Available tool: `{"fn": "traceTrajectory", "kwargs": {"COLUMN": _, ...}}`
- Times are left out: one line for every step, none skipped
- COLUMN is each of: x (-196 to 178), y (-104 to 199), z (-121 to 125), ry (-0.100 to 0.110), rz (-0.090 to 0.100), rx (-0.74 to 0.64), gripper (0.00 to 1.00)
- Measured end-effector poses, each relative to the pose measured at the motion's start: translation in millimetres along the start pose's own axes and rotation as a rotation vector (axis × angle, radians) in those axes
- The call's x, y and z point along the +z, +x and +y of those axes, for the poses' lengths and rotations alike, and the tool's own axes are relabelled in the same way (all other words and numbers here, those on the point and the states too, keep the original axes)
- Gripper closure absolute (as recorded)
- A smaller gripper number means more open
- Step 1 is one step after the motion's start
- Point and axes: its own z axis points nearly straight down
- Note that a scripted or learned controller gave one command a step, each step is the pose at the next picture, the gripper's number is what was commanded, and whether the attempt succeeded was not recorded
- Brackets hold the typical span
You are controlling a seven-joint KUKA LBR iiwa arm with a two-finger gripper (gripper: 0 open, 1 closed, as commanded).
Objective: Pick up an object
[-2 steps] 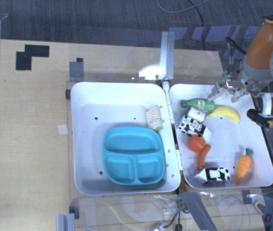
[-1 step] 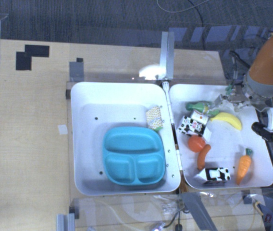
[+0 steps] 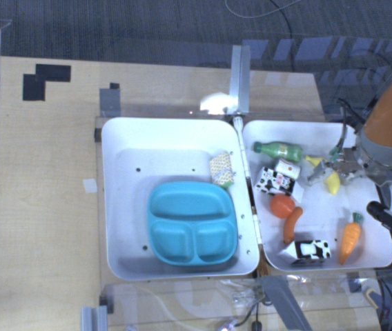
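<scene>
— Wooden bench (image 3: pixel 44 205), grey carpet behind it, two white bins side by side. Can you see what the arm is after?

— Its pincer (image 3: pixel 334 165) is down in the right bin (image 3: pixel 375 254), right over a small yellow piece (image 3: pixel 332 182) that lies just below the fingertips. That looks like the target to me. I can't tell whether the tips touch it.

— Is the pincer open or closed?

— Spread, I'd say; the two metal fingers splay outward to either side, and nothing sits between them.

— What else is close by?

— Just to its left, a green bottle (image 3: pixel 277 149) on its side. Further left and lower, a black-and-white block (image 3: pixel 277 178), then a red ball (image 3: pixel 283 205) touching a red sausage-shaped toy (image 3: pixel 292 224). Below and to its right, an orange carrot (image 3: pixel 350 238). A second black-and-white toy (image 3: pixel 312 251) lies near the bin's front edge.

— So how would you do it well?

— Come straight down, centre the yellow piece between the fingers, and close only once both tips are past its sides. It's small and looks smooth, so an off-centre squeeze could squirt it away. The neighbours stand clear enough not to interfere, I think.

— And the left bin (image 3: pixel 120 185)?

— Well away to the left: a blue divided plate (image 3: pixel 192 222) and a small patterned packet (image 3: pixel 221 168).
</scene>
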Motion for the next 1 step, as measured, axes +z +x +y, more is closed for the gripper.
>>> {"fn": "traceTrajectory", "kwargs": {"x": -13.3, "y": 1.3, "z": 3.7, "ry": -0.01, "rz": 0.0, "rx": -0.002, "gripper": 1.0}}
